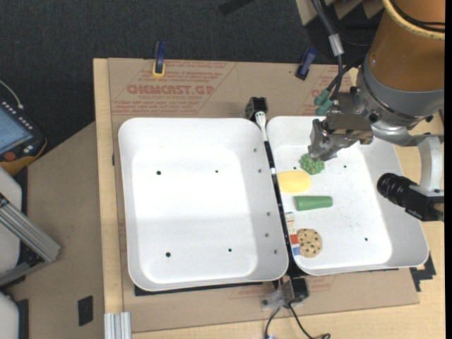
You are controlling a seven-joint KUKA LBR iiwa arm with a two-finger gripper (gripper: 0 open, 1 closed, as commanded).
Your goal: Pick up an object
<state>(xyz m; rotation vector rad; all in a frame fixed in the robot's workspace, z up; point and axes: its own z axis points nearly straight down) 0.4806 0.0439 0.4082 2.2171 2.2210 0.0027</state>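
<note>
The right bin (381, 253) holds several small items. A bumpy green broccoli-like piece (311, 165) lies near its upper left. Below it sit a yellow rounded block (294, 181), a green cylinder (313, 203) lying on its side, and a chocolate-chip cookie (308, 242). My gripper (323, 149) hangs low directly over the upper edge of the green bumpy piece, touching or nearly touching it. The gripper's body hides part of that piece.
The left bin (191, 203) lies beside the right one, and a black divider strip (272, 175) runs between them. A small red and blue strip (292, 233) lies at the right bin's left wall. Black hardware (402, 189) overhangs the right bin's right side.
</note>
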